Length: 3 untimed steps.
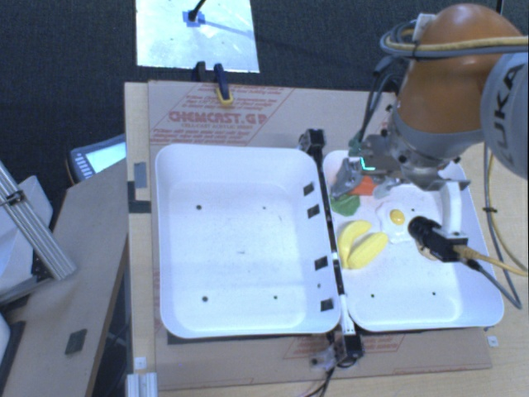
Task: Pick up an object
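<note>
Right now my gripper (349, 176) hangs low over the right bin (430, 304), just beyond the banana (362, 246). How wide it stands, or whether it has hold of anything, I cannot tell. A green piece (345, 206) lies just behind the banana, under the gripper, with an orange piece (364, 188) past that. A fried egg (397, 218) sits just beside the banana, on the arm's side.

Yellow banana (362, 245), fried egg (397, 218), green piece (345, 206), orange piece (364, 188), clustered in the right bin (413, 298)
</note>
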Available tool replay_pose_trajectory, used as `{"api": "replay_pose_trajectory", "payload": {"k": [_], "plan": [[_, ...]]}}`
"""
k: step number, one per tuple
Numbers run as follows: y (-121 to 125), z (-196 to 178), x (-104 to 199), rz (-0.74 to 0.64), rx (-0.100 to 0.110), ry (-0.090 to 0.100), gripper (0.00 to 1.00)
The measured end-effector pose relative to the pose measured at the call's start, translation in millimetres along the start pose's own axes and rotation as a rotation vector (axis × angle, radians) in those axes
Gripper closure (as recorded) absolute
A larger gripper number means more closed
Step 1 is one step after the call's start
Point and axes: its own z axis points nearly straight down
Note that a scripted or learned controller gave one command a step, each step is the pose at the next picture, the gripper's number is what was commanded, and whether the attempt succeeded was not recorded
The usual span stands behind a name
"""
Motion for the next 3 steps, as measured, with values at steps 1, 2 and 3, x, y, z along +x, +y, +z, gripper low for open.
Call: {"api": "replay_pose_trajectory", "payload": {"k": [1,2,3], "plan": [[0,0,0,0.000,0.000,0.000,0.00],[1,-11,0,-0.004,-0.003,0.001,1.00],[-46,-75,47,-0.008,-0.006,0.004,1.00]]}}
